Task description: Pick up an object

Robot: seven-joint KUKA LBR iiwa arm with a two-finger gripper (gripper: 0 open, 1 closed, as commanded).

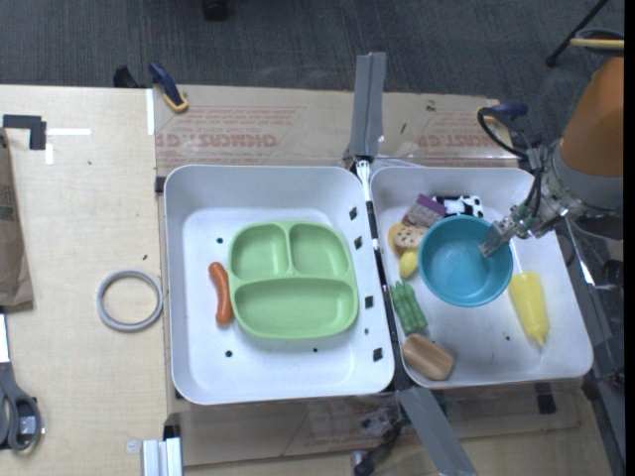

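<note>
The gripper (499, 238) sits at the blue bowl's (458, 266) right rim; jaw opening cannot be determined. Corn (530, 306) lies just beside the bowl.

Glossy blue plastic bowl (464, 263), matt green plastic tray (294, 280); smooth white bins (189, 296), pale wooden bench (74, 226)

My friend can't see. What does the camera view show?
The gripper hangs over a blue bowl in the right bin, among toy foods like yellow corn. The left bin holds a green divided plate and an orange sausage.
</note>
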